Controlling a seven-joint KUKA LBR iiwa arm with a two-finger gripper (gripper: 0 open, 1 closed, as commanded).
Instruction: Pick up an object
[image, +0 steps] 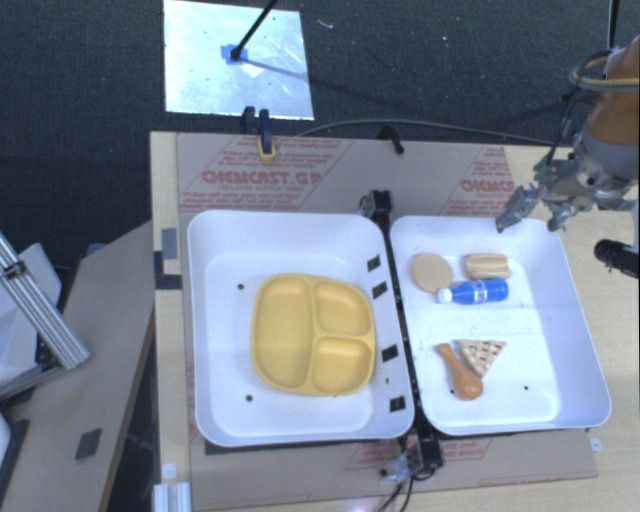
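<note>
On the counter we see two white bins; at upper right, over the right bin, our gripper hangs spread apart, grasping nothing.

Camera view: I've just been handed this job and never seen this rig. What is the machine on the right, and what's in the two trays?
One fixed camera looks down at a slant on a bench. The grey machine is a robot arm reaching in from the right; its claw hangs open over the far edge of the right bin, with nothing between its fingers. The left bin holds a yellow divided plate. The right bin holds toy food: a round cookie, a bun, a blue bottle lying on its side, a pizza slice and a drumstick. Nothing is picked up yet.
</note>
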